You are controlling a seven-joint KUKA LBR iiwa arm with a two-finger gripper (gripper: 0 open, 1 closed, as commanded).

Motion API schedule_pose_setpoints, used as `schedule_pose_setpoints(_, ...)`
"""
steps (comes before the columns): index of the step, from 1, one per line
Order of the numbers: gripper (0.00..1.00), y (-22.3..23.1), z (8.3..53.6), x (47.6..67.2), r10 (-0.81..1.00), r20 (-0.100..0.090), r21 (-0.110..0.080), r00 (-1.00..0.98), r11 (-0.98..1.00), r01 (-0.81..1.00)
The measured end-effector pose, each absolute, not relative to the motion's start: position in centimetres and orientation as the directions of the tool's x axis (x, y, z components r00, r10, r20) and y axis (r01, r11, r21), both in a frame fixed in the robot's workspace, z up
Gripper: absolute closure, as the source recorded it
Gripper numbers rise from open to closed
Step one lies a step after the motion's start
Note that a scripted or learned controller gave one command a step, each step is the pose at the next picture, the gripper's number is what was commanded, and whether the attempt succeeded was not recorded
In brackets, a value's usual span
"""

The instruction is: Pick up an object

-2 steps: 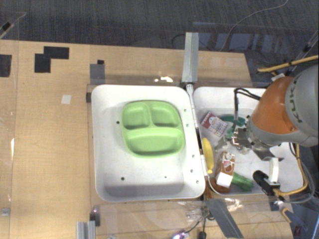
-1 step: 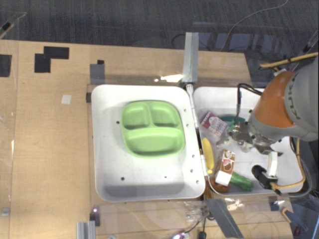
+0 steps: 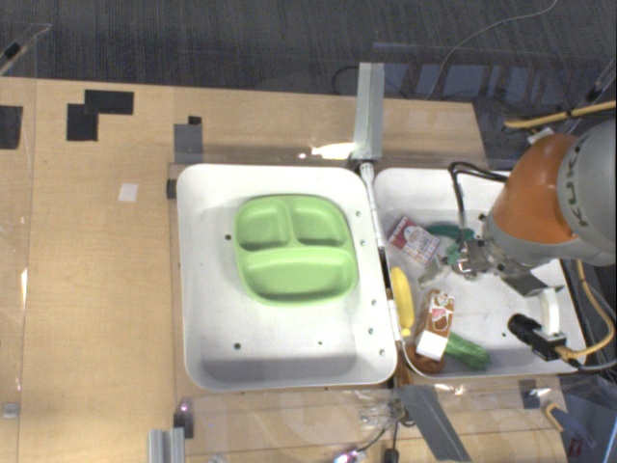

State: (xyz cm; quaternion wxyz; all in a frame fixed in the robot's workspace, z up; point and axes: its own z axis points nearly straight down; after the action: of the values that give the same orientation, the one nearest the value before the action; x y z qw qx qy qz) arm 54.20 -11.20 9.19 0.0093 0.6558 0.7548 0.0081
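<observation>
The right bin holds several small things. A red and white packet lies near its left wall, with a dark green object just behind it. A yellow banana lies along the left wall. A brown bottle with a white cap lies toward the front, and a green object sits beside it. My gripper hangs low over the middle of this bin, just right of the packet and above the bottle. The orange-banded wrist hides what lies beneath it.
The left bin holds a light green divided plate at its middle. A metal divider post stands between the bins at the back. Wooden bench surface stretches to the left.
</observation>
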Motion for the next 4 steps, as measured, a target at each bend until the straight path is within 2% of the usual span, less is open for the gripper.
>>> schedule_pose_setpoints(1, 0.00, -9.1, 9.3, 50.6, 0.996, -0.008, 0.031, -0.087, 0.088, 0.996)
schedule_pose_setpoints(2, 0.00, -9.0, 9.3, 49.9, 0.996, -0.009, 0.035, -0.094, 0.094, 0.995)
schedule_pose_setpoints(3, 0.00, -9.2, 9.0, 61.6, 0.999, -0.001, 0.019, 0.043, -0.043, 0.999)
schedule_pose_setpoints(4, 0.00, -9.2, 8.8, 66.8, 0.997, 0.005, -0.012, -0.083, 0.083, 0.996)
